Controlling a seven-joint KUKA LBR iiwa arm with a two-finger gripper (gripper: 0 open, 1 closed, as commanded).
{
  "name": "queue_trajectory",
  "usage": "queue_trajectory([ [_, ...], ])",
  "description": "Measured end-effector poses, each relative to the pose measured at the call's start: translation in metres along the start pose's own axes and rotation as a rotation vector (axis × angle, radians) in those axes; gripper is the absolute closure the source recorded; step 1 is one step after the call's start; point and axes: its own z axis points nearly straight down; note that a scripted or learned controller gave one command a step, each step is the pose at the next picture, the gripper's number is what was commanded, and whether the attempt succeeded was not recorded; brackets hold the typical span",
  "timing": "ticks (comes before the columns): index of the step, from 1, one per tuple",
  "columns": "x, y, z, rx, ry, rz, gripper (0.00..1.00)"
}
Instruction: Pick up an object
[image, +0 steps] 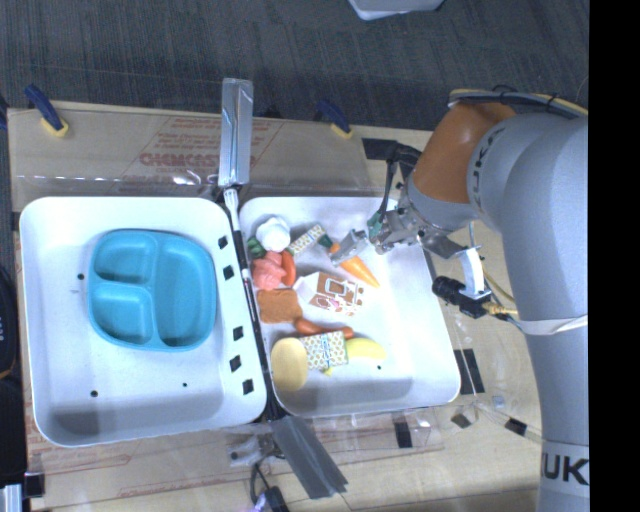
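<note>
Bins (40, 300): you see both plain white.
Tray (152, 288): light blue all over.
Carrot (361, 269): bright orange.
Card (335, 292): white with brown-red printed squares.
Packet (324, 351): white with a small blue and yellow print.
Lemon (364, 349): yellow.
Bread slice (279, 304): brown.
Arm (530, 210): grey, with an orange band.

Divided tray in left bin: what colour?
Light blue, plain; the divided tray shows clearly in the camera view.
</note>
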Motion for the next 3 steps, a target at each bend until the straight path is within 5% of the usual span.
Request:
queue_trajectory([
  [1,0.011,0.008,0.027,0.023,0.007,-0.063,0.00],
  [2,0.011,0.010,0.017,0.021,0.006,-0.065,1.00],
  [3,0.056,0.044,-0.089,0.023,0.005,0.161,1.00],
])
